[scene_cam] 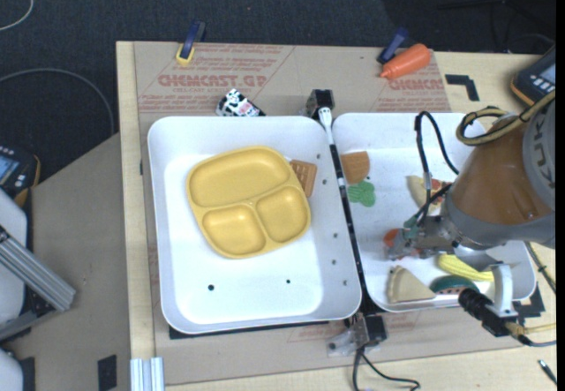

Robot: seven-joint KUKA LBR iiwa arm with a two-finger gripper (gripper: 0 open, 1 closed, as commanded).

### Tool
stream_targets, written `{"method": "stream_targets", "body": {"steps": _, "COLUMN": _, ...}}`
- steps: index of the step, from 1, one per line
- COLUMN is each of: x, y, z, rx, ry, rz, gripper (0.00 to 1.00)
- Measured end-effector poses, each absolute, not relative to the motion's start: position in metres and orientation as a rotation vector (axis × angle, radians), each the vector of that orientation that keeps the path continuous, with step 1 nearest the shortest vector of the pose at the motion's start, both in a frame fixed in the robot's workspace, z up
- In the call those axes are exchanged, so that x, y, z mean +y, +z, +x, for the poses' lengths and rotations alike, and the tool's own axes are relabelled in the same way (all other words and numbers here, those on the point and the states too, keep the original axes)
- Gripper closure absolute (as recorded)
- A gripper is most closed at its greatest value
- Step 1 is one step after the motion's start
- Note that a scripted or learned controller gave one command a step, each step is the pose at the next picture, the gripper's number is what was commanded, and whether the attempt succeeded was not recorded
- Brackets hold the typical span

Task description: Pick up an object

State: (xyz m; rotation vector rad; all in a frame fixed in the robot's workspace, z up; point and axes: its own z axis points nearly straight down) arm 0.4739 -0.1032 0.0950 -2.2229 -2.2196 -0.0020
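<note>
a smooth yellow tray (248, 201) with three rounded wells is lying in the left bin (177, 274), a waffle-textured brown piece (304, 175) poking out beside it. in the right bin (375, 288), the gripper (415, 239) is hanging low over a small red-orange object (391, 239), just beside it; whether it is spread or pinching, i cannot tell. a green lump (361, 195) is sitting nearby.

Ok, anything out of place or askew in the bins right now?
Mostly tidy. One oddity: the waffle piece in the left bin sits wedged under the yellow divided plate's right edge, so the plate may not lie flat.
</note>
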Motion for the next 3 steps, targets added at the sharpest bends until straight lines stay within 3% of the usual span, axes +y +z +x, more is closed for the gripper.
{"method": "stream_targets", "body": {"steps": 3, "x": -0.093, "y": 0.227, "z": 0.485, "rx": -2.227, "ry": -0.005, "rz": -2.224, "gripper": 1.00}}
